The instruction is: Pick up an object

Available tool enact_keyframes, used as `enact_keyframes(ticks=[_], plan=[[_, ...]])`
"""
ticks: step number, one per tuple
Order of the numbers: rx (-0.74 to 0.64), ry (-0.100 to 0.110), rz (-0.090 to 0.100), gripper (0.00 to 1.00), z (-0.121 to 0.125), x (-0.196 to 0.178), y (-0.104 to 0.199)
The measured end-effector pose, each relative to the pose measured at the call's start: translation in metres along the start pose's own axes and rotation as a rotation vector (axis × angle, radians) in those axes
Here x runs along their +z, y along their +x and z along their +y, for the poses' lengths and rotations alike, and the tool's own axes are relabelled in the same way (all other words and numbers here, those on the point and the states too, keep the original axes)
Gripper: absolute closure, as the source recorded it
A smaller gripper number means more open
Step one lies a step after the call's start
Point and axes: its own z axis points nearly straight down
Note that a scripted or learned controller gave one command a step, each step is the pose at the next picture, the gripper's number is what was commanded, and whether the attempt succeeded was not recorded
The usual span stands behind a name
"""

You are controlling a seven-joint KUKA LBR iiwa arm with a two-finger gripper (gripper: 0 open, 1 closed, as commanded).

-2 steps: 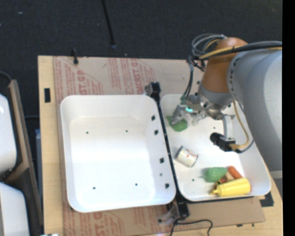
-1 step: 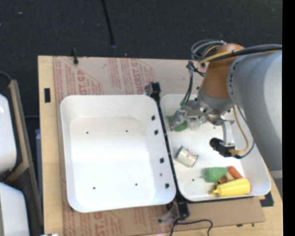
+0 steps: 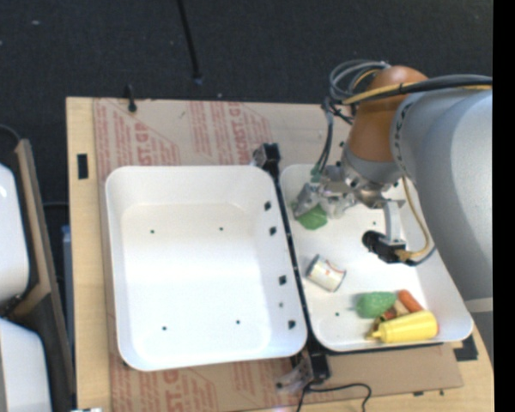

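My gripper (image 3: 314, 202) hangs over the far left part of the right bin (image 3: 442, 294), close to the divider between the bins. A small light-green object (image 3: 312, 221) lies right under its tip, touching or nearly touching it; I cannot tell whether it is gripped. Further forward in the same bin lie a small white and silver cup (image 3: 324, 274) on its side, a darker green lump (image 3: 376, 303), an orange carrot-like piece (image 3: 409, 299) and a yellow bottle (image 3: 408, 327).
The left bin (image 3: 129, 230) sits beside the right one, with a black rail (image 3: 285, 247) between them. The grey arm (image 3: 446, 161) covers the right bin's far right side. The bench's cardboard edge runs around both bins.
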Motion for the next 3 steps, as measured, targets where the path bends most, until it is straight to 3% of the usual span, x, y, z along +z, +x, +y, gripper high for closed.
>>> enact_keyframes(ticks=[1,2,3], plan=[[0.001,-0.001,0.0,1.0,0.0,-0.011,-0.001],[0.0,0.0,0.0,0.0,0.0,-0.01,-0.001],[0.001,0.001,-0.001,0.0,-0.008,0.0,-0.006]])
